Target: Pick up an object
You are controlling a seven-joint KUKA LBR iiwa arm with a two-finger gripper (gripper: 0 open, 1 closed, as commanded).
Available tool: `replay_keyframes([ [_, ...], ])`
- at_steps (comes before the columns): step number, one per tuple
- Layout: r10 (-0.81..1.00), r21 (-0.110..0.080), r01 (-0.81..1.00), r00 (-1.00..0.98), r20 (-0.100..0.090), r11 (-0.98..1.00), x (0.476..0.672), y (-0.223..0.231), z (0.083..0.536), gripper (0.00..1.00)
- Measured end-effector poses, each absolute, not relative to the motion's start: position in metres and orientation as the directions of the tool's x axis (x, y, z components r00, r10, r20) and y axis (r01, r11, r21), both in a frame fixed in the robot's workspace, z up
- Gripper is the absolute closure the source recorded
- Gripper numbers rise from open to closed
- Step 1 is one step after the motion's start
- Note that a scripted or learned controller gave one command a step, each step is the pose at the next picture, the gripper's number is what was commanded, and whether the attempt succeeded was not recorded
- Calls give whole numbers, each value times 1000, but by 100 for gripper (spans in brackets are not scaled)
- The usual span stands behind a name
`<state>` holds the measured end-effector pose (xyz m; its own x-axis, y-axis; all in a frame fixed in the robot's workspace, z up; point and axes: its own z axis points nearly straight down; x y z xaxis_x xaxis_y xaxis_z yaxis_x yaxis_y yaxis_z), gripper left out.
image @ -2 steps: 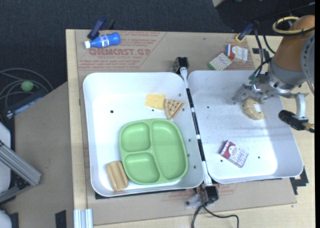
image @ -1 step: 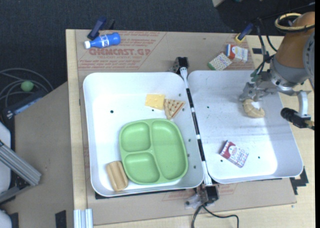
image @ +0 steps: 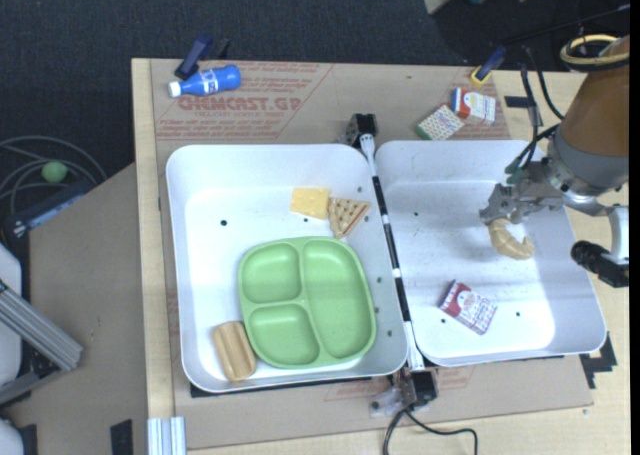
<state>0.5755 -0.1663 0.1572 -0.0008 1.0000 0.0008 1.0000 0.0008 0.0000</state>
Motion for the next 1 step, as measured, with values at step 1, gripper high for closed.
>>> replay_keyframes([
  [1, 1000, 2, 1000, -2, 1, 2, 598, -93, 212, 100],
])
